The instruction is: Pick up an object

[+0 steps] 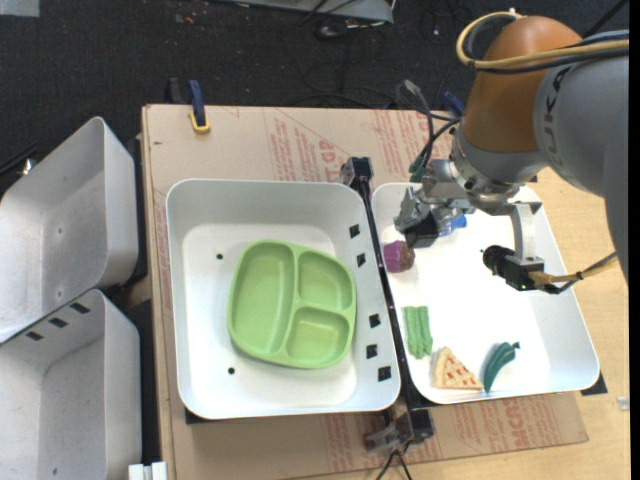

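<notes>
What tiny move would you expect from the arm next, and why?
Probably a short drop toward the small purple round object. The gripper hovers just above and right of it in the right white bin, nearer than the other toys.

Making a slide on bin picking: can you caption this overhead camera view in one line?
KUKA arm's gripper poised over the right bin near a purple object; green divided plate lies in the left bin.

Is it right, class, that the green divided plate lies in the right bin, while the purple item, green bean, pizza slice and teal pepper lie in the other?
Not quite. The camera view shows the plate in the left bin. The purple item, green bean, pizza slice and teal pepper lie in the other, the right bin.
</notes>
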You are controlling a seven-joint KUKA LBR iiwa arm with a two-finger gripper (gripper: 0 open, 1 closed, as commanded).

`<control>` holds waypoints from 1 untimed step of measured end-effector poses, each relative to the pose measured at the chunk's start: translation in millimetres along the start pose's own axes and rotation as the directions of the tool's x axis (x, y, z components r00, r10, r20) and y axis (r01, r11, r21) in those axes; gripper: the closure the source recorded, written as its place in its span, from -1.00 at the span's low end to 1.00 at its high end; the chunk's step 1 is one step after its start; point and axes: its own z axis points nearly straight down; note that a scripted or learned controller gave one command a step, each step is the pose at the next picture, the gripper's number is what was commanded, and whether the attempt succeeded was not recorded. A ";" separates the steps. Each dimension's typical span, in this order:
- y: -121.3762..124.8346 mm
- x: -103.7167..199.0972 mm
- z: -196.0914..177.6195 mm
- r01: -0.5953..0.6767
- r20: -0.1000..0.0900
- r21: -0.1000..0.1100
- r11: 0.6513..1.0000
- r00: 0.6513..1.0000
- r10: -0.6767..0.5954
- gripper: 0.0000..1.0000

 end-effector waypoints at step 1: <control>6.2 47.0 2.6 0.000 0.001 0.000 1.000 1.000 0.001 1.00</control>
